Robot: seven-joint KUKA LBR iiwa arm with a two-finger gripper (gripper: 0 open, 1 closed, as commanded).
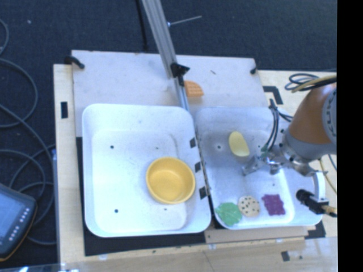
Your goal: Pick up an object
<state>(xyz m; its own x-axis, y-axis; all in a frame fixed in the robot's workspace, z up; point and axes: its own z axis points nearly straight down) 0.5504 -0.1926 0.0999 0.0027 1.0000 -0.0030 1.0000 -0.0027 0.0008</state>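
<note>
Two shallow white bins sit side by side on the desk (65,152), their inner edges meeting near the middle of the camera view. The left bin (108,129) holds a single yellow bowl (170,179), upright, toward its lower right corner and close to the shared edge; the rest of that bin's floor is open room. The right bin (215,123) carries four small things. A yellow oval piece (239,144) lies in its upper middle, apart from the walls. Along the near wall three pieces lie in a row: a green piece (229,212) tight in the lower left corner, a round tan cookie-like piece with dark spots (248,206) just beside it, and a purple piece (274,204) a little to the right, with a small gap between them.

The arm (311,123) reaches in over the right bin's right edge, its orange band above the wrist. The gripper (253,166) hangs low over the middle of the right bin, between the yellow oval piece above and the cookie-like piece below, touching neither as far as can be seen. Whether the jaws are open or closed I cannot tell; nothing is seen held. An orange piece (193,89) lies on the pale board behind the bins, beside a slanting metal rail (161,33).
</note>
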